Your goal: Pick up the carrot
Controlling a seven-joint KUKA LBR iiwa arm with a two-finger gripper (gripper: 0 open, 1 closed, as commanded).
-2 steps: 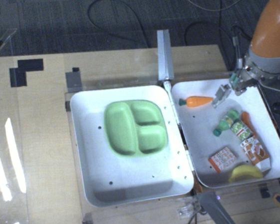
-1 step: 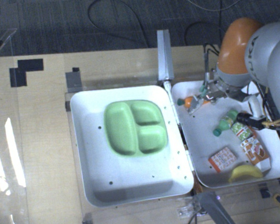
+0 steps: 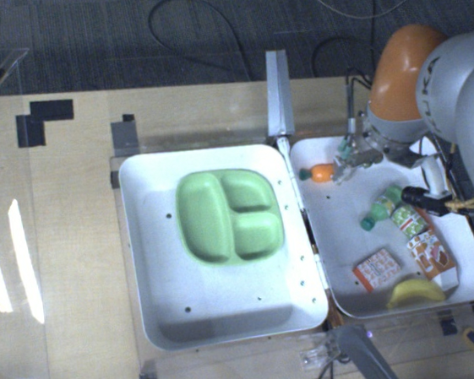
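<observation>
right now, in the camera view, the arm (image 3: 453, 75) is reaching in over the right bin (image 3: 350, 286) from its far right corner, and the gripper (image 3: 354, 156) is hovering low near that bin's far edge. the carrot (image 3: 322, 172) is lying in the far left corner of the right bin, just beside the wall that divides the two bins, with its small green top pointing toward that wall. the gripper is sitting just beside the carrot on its right, close enough that they may be touching, but nothing is showing between its tips, so it is not holding the carrot; how wide it is set is something i cannot tell from this blurred patch of metal. further toward the near edge of the same bin, a green bottle (image 3: 381, 208) is lying on its side near the middle, a snack packet (image 3: 422, 242) is resting along the right side, a small orange box (image 3: 377, 269) is lying toward the near edge, and a banana (image 3: 415, 293) is resting against the near wall. the left bin (image 3: 162, 312) is carrying a green divided tray (image 3: 227, 215) in its middle. judging from this, the approach step is under way and the grasp is not yet made. the next move is calling for a small shift toward the left wall so the tips straddle the carrot, then a descent and a close, with care that the near wall is not blocking one side.
</observation>
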